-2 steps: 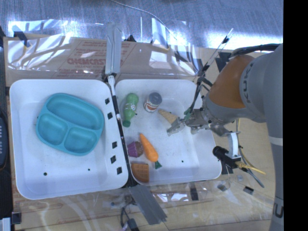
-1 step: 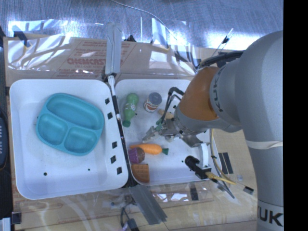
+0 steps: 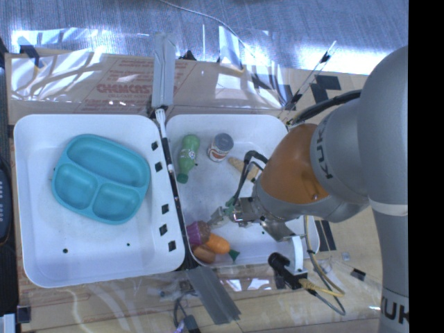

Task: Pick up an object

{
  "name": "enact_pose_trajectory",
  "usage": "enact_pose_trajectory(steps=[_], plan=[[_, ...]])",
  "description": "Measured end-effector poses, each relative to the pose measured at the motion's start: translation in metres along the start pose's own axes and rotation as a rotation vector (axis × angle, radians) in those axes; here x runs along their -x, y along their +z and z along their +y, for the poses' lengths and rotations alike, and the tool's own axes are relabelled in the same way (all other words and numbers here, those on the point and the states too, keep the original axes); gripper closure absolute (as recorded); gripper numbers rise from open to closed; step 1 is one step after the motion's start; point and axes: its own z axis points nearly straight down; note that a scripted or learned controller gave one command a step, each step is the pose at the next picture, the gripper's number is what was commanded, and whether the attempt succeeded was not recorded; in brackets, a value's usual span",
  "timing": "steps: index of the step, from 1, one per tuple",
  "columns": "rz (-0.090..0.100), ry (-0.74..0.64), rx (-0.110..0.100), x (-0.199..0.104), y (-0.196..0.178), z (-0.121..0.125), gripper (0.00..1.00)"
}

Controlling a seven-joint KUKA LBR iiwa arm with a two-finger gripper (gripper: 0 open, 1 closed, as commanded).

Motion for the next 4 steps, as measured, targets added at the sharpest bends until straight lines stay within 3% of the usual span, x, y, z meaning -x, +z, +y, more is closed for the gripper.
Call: enact_pose_trajectory(steps=[1,2,3,4], plan=[[0.0,-0.001,-0.001,-0.014,0.0,0.06,0.0],[0.001,-0.004,-0.004,-0.013,-0.009,0.059,1.0],[0.0,-0.004,-0.005,-0.013,-0.009,0.059,0.0],[0.001,0.0,-0.002,-0.029,0.001,0.002,0.0]])
